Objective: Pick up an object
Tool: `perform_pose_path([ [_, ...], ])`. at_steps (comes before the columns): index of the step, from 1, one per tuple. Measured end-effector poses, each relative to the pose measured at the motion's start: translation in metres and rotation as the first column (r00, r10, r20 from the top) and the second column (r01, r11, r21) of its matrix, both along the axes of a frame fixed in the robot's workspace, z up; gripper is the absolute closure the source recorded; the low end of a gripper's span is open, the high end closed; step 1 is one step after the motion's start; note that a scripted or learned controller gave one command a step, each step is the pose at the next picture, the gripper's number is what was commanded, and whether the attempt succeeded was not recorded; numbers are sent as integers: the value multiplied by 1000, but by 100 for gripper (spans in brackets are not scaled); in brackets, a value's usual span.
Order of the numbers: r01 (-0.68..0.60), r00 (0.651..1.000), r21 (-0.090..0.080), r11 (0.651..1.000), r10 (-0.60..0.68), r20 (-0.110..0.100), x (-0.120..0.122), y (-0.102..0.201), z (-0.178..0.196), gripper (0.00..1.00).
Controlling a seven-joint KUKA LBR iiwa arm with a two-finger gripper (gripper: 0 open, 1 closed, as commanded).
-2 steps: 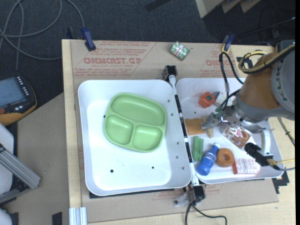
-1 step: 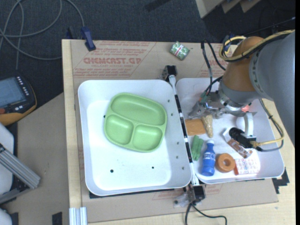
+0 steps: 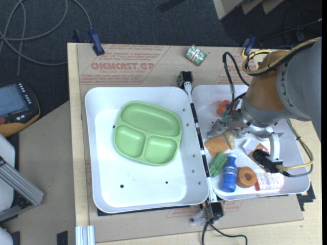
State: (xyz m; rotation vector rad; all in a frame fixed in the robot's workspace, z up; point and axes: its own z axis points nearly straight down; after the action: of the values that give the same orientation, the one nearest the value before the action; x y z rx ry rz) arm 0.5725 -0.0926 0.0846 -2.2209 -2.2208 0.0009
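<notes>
My gripper point(image 3: 229, 128) is low in the right bin point(image 3: 294, 188), at its left middle, under the grey arm with the orange band point(image 3: 265, 88). Just below it lies a tan bread-like piece point(image 3: 216, 146). A small pale thing point(image 3: 231, 138) sits right at the gripper's tip; I cannot tell whether it is held. Nearby lie a red item point(image 3: 223, 106), a green item point(image 3: 218, 163), a blue bottle point(image 3: 229, 173), an orange ring point(image 3: 247, 177), a red-and-white packet point(image 3: 269, 181) and a white-and-red piece point(image 3: 258, 149). The arm hides the bin's upper right.
The left bin point(image 3: 102, 188) holds a green divided plate point(image 3: 147, 133). A small green-and-white wrapped item point(image 3: 195, 55) lies on the bench behind the bins. Black cables point(image 3: 230, 80) loop beside the arm. Blue clamps point(image 3: 95, 42) sit at the board's back edge.
</notes>
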Motion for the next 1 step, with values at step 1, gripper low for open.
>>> perform_pose_path([
  [1,-1,1000,-1,1000,1,3,47,-29,0,0],
])
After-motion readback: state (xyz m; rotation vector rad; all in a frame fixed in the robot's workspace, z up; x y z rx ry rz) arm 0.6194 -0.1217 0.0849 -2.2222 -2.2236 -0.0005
